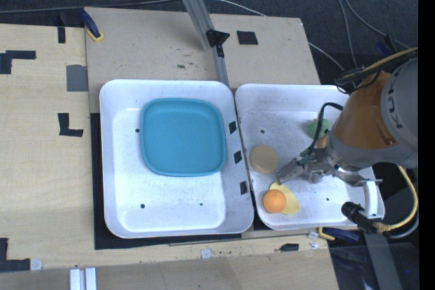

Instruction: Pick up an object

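In the right bin (285, 105) lie a tan round disc (264, 159), an orange ball (274, 201) resting on a yellow piece (288, 200), and a green object (314, 127) partly hidden behind the arm. My gripper (291, 170) reaches in from the right and hangs low over the bin, just right of the tan disc and above the orange ball. Its dark fingers point left. I see nothing between them.
The left bin (122, 146) holds a blue square plate (183, 136). A grey metal bar (197, 7) slants down from the top to the bins' shared edge. Cables lie at the upper right on the dark floor.
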Robot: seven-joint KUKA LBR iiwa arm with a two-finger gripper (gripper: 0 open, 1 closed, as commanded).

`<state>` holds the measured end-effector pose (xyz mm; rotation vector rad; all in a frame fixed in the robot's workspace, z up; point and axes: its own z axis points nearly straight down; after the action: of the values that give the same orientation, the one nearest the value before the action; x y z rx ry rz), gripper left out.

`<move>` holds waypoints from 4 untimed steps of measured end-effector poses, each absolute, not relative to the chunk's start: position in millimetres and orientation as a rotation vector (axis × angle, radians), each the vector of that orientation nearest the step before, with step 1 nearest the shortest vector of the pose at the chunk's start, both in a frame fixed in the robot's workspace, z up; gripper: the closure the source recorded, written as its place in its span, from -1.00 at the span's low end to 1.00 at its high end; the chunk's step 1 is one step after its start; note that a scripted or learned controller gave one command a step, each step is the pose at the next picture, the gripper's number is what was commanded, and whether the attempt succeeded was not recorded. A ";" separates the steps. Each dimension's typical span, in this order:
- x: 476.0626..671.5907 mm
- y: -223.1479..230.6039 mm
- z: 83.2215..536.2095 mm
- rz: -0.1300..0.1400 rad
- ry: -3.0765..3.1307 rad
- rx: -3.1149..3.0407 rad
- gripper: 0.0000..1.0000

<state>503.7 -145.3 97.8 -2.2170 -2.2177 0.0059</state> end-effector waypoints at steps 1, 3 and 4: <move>505.2 -145.4 110.4 0.001 -2.221 -2.219 1.00; 518.2 -160.2 217.3 -0.004 -2.224 -2.223 1.00; 519.0 -160.1 269.5 -0.004 -2.225 -2.223 1.00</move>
<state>519.0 -160.1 269.5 -2.2233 -2.2247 -0.0038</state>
